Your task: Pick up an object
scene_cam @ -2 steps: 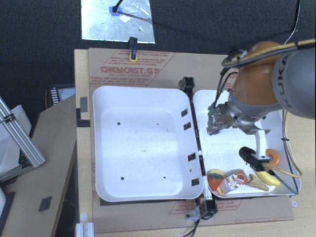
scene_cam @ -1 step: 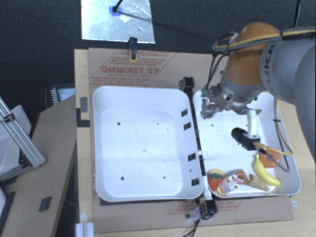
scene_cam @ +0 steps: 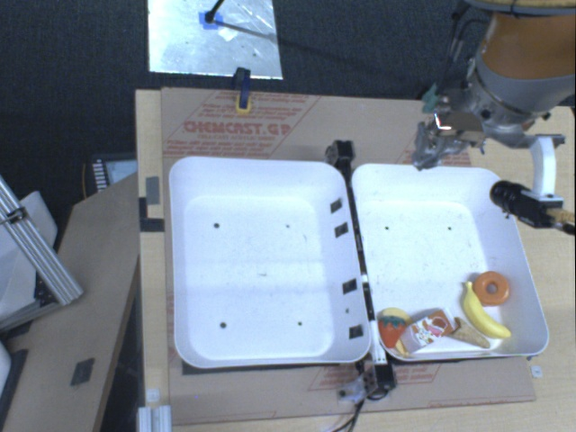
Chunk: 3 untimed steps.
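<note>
Above the right bin's [scene_cam: 504, 241] far rim the gripper [scene_cam: 436, 151] is being held, its state impossible to tell. Banana [scene_cam: 483, 312], donut [scene_cam: 491, 287] and packet [scene_cam: 426, 328] are crowded into the near corner, so walls and neighbours are likely spoiling any grab.

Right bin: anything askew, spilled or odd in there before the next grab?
Nothing spilled or damaged. The items, a banana, an orange ring and small packets, are all crowded into the right bin's near corner. The gripper sits above the far rim, away from them.
</note>
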Each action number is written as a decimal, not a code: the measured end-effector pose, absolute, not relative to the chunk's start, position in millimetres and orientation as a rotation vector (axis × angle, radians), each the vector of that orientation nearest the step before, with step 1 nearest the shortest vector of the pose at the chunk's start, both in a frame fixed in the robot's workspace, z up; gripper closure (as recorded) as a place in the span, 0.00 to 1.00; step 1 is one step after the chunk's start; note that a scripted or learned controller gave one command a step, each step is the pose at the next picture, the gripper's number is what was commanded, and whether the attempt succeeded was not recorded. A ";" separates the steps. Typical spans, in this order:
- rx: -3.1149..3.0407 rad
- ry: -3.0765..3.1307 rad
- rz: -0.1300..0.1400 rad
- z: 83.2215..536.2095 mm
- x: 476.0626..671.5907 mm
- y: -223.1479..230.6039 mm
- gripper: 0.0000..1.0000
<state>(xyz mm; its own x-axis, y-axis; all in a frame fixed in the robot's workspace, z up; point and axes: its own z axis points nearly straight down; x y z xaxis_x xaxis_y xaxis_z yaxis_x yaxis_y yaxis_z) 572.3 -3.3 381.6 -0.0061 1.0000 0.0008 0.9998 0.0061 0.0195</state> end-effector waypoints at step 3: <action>2.220 2.211 0.003 482.2 554.9 -172.4 1.00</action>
<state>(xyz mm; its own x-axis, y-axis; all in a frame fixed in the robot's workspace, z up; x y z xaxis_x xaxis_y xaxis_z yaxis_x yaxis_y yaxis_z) 554.9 -172.4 482.2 0.0039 1.0000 -0.0044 1.0000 -0.0038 0.0074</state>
